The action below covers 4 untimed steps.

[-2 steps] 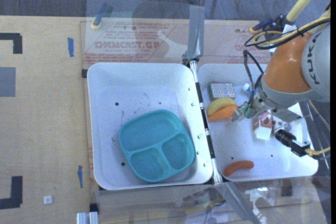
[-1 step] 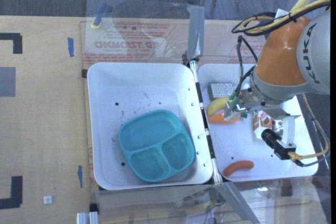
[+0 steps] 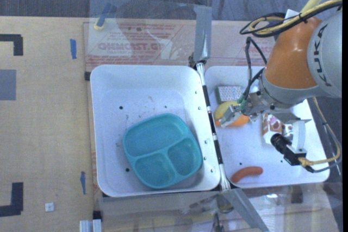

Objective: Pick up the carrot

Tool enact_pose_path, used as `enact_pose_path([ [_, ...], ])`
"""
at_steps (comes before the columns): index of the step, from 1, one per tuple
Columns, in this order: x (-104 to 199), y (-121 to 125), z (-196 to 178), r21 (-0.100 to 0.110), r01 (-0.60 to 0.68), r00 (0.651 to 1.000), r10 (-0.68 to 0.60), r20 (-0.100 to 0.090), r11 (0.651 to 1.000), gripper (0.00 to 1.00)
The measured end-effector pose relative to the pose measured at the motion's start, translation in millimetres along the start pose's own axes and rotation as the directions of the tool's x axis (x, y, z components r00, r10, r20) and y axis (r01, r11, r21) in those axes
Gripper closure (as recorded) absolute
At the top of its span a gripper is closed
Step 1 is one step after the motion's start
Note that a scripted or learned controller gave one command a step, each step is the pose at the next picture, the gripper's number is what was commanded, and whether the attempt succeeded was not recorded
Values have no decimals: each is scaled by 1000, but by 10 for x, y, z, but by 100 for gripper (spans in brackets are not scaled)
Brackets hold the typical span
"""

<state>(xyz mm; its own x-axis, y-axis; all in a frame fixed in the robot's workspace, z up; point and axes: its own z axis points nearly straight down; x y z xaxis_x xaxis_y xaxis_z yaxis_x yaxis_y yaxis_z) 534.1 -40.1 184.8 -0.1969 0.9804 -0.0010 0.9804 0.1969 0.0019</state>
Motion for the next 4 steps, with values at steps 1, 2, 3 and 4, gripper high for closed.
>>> enact_pose_path([
  [1, -456, -94, 0, 0, -51, 999, 51, 1, 999, 0],
  [2, -615, -21, 954, -9, 89, 996, -89, 2, 996, 0],
  [3, -634, -12, 840, -14, 85, 996, -85, 4, 996, 100],
  [4, -1124, -495, 839, 5, -95, 995, 95, -8, 995, 100],
])
